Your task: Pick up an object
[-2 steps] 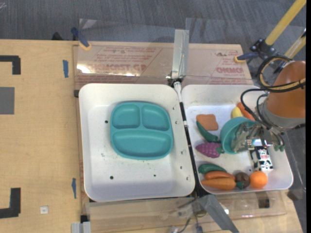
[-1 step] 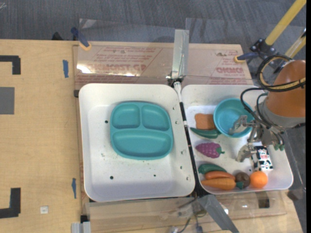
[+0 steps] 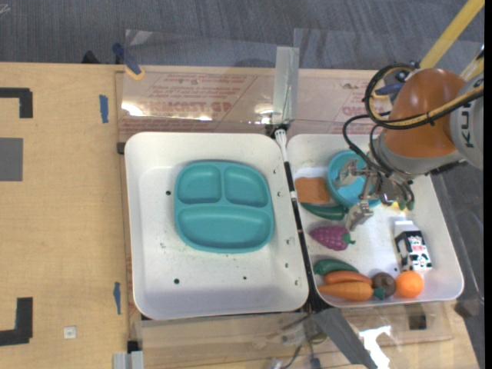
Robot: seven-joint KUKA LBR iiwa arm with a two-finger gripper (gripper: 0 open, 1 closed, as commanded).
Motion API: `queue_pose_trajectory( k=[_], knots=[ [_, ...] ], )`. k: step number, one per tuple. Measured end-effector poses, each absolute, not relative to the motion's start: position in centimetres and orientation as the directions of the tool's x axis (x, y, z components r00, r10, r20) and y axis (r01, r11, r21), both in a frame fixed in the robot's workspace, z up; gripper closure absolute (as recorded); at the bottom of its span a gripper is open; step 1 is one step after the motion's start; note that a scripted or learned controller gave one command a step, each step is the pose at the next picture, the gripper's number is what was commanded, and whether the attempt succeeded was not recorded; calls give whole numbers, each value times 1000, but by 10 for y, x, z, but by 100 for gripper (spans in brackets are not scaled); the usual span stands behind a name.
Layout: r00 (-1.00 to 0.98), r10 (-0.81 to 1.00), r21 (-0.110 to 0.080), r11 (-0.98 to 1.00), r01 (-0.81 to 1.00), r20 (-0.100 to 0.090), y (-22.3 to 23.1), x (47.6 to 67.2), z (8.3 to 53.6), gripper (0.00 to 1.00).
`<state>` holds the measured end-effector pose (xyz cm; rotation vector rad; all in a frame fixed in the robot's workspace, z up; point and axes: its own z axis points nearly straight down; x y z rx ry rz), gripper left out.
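Two shallow white bins sit side by side: the left bin (image 3: 146, 229) holds a smooth teal divided tray (image 3: 224, 206), the right bin (image 3: 446, 271) a scatter of toys. Over a teal bowl (image 3: 342, 177) hangs the gripper (image 3: 367, 198) (whether its pincer is released or clenched, I cannot tell). Nearby lie a bumpy purple grape cluster (image 3: 332, 237), a glossy carrot (image 3: 347, 289) and a round orange (image 3: 410, 284).
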<state>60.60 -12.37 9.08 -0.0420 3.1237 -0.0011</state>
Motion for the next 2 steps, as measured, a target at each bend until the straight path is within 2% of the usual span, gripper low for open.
queue_pose_trajectory(
  k=[1,2],
  knots=[
    [-992,127,1,992,127,-17,-109,551,91,0],
    [-979,204,2,979,204,-21,-106,527,91,0]
  ],
)
